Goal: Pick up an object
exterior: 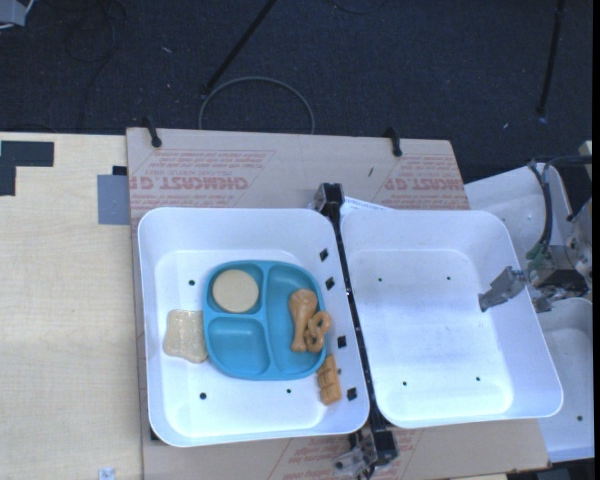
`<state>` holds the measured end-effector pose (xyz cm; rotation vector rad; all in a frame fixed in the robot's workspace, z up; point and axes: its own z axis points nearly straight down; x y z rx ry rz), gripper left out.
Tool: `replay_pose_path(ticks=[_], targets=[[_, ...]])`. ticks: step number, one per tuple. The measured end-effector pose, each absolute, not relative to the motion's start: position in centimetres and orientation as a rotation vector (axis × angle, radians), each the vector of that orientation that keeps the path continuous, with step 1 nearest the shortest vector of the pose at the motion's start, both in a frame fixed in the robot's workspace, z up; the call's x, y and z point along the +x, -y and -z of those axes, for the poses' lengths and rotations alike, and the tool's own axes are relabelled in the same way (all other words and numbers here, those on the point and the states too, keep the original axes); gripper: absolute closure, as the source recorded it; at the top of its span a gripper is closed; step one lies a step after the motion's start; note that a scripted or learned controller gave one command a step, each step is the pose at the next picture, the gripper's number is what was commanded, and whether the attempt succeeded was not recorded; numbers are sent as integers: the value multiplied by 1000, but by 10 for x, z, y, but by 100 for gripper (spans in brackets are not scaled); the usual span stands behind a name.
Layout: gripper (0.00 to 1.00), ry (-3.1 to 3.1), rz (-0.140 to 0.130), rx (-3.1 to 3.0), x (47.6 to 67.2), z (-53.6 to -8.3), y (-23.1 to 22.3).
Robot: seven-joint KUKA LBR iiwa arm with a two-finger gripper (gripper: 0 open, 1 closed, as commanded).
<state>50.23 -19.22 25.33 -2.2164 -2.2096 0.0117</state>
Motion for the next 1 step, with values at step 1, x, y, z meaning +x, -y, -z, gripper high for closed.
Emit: replay_pose_path(ticks=[1], targets=[[0,2220,-2,-2220,504,-260,192]])
